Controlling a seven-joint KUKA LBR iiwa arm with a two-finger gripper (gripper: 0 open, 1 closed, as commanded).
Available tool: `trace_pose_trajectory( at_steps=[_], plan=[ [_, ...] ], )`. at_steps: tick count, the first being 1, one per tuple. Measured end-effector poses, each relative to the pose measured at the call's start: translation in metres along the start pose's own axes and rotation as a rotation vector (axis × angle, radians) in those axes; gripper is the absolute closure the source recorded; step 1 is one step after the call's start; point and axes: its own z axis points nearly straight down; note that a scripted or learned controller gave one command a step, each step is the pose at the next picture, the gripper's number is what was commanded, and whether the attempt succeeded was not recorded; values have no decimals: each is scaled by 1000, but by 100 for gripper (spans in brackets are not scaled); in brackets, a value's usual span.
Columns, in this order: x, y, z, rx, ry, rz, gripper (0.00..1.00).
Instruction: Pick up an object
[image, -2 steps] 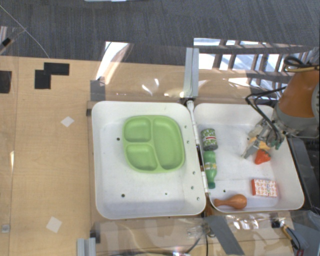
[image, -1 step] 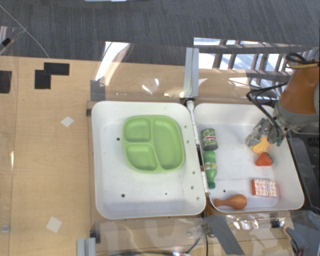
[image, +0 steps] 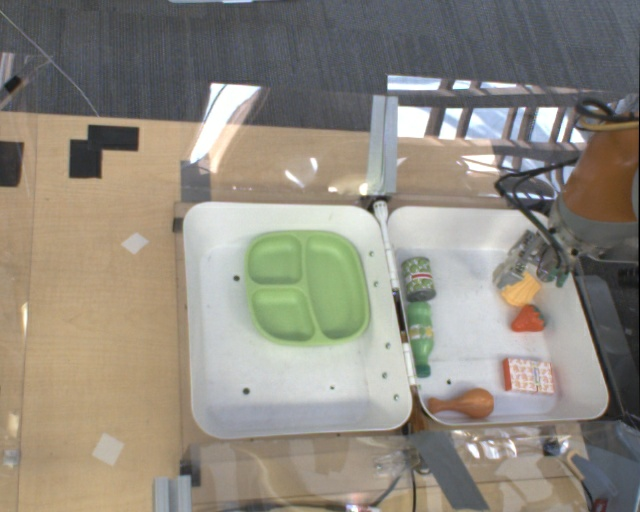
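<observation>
My gripper (image: 528, 266) hangs over the far right part of the right bin (image: 470, 240), its tip right at the upper edge of a small yellow object (image: 519, 292). Whether it touches that object I cannot tell. Just below lies a red strawberry-like piece (image: 528, 320). A red and white box (image: 528, 375) sits nearer the front right corner. A brown drumstick-shaped piece (image: 463, 403) lies along the front wall. By the left wall of this bin a green can (image: 417, 278) lies above a green bottle (image: 419, 338).
The left bin (image: 215, 400) holds a light green divided plate (image: 305, 288). A metal divider (image: 384, 150) rises behind the seam between the bins. Black cables (image: 525, 185) and the orange-banded arm (image: 605, 175) crowd the far right corner.
</observation>
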Motion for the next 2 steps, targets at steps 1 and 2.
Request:
trace_pose_trajectory(
  at_steps=[1,2],
  plan=[
    [35,-26,-34,9,21,288,100],
    [81,-48,-61,14,22,621,100]
  ],
)
